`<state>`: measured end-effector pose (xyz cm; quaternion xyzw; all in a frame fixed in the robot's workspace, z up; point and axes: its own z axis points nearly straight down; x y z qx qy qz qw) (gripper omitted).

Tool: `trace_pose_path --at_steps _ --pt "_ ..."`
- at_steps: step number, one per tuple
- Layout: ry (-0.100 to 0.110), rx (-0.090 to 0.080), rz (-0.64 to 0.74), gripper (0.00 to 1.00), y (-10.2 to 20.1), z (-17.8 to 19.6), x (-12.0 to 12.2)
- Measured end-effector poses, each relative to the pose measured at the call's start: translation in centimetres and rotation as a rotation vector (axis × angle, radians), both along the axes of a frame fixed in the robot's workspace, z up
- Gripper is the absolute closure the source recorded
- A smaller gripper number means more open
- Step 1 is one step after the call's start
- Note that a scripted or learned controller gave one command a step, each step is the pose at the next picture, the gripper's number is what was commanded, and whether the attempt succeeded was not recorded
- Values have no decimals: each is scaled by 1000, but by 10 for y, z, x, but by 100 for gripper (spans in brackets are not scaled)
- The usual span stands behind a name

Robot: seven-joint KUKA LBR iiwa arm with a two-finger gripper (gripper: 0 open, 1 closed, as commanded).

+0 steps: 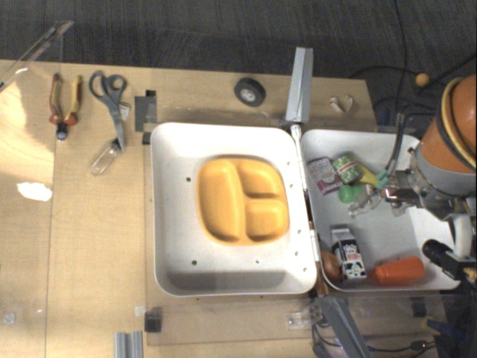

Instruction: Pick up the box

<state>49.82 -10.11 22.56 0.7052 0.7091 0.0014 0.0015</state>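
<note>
A small black and white box [348, 256] lies near the front left corner of the right bin [387, 233]. My gripper [370, 199] reaches in from the right over the middle of that bin, beside a green round object [349, 194]. It is behind the box and apart from it. Nothing of the box is between the fingers. The grey arm with its orange band [458, 118] stands over the bin's right side.
The right bin also holds a purple and white packet [322, 174], a green carton [346, 165], an orange object [399, 271] and a brown item [332, 265] against the box. A yellow divided plate [242, 198] sits in the left bin [175, 200]. Scissors [112, 99] and pliers [63, 103] lie on the bench.
</note>
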Motion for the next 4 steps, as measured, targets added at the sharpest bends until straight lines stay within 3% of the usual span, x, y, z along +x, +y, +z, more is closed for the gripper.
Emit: trace_pose_path --at_steps 1,2,3,4 --pt "1 0 48 0 50 -42 82" --pt "-5 -2 100 0 29 -90 98" --pt "-1 -4 59 0 17 -119 122" --pt "-7 -1 64 100 20 -108 124"
